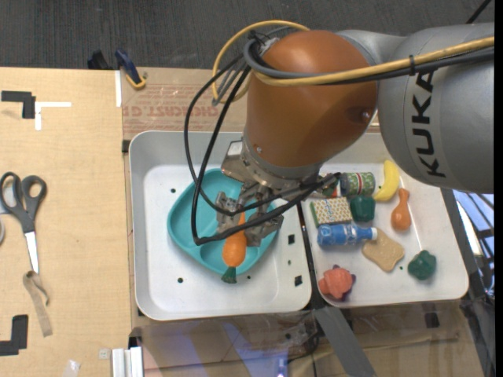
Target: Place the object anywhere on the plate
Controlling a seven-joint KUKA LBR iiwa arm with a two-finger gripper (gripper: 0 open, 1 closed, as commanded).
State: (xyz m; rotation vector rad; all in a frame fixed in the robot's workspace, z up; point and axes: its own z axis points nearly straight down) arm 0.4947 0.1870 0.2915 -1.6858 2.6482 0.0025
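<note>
The small orange toy carrot with a green leafy end lies on the teal plastic divided plate in the left white shallow bin, near the plate's lower rim, its green tip reaching to or just over the edge. The gripper sits directly above it, its metal parts close to or touching the carrot's upper end, and from this slanted view I cannot tell whether the jaws are apart, together, or clamped on the carrot. That doubt is the main risk: if they grip the carrot, any lift of the arm would carry it back off the plate; if they are only partly released, the carrot could stick to one side and be dragged over the low rim into the bin. The carrot's place so near the edge makes a small nudge enough to roll it off. The black cables looping down beside the wrist hang close over the plate and could catch its rim and tilt it. The right white bin holds a yellow toy banana, a blue bottle and other toys, well apart from the plate and unlikely to interfere.
</note>
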